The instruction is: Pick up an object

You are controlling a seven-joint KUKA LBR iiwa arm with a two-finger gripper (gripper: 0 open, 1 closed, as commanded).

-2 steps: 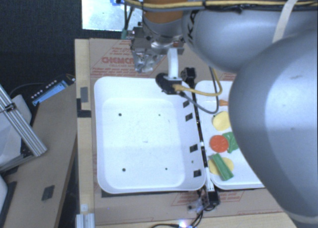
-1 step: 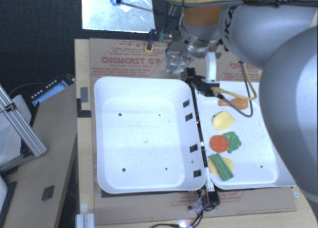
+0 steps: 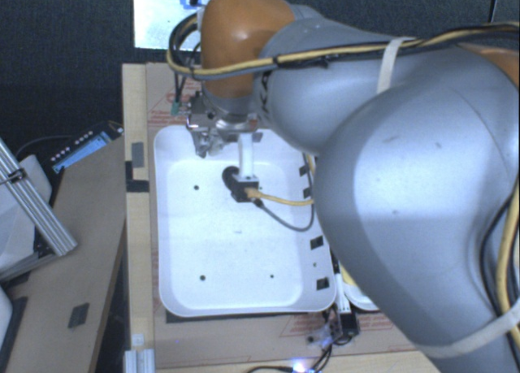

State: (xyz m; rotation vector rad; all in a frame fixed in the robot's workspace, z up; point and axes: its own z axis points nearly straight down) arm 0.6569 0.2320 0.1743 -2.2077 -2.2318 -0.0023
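My gripper (image 3: pixel 205 142) hangs below the orange wrist band (image 3: pixel 240 30), over the back left part of the left white bin (image 3: pixel 175 282). It sits low, close to the bin's floor near the far wall. I see nothing held at its tip. The big grey arm (image 3: pixel 406 184) reaches in from the right and hides almost all of the right bin, of which a sliver of rim (image 3: pixel 361 298) shows at the front.
A few small dark dots mark the left bin's floor (image 3: pixel 236 258). An aluminium rail (image 3: pixel 32 201) and a blue-and-black strip (image 3: pixel 81 148) lie on the bench at the left. A pale sheet (image 3: pixel 162 2) hangs behind the bins.
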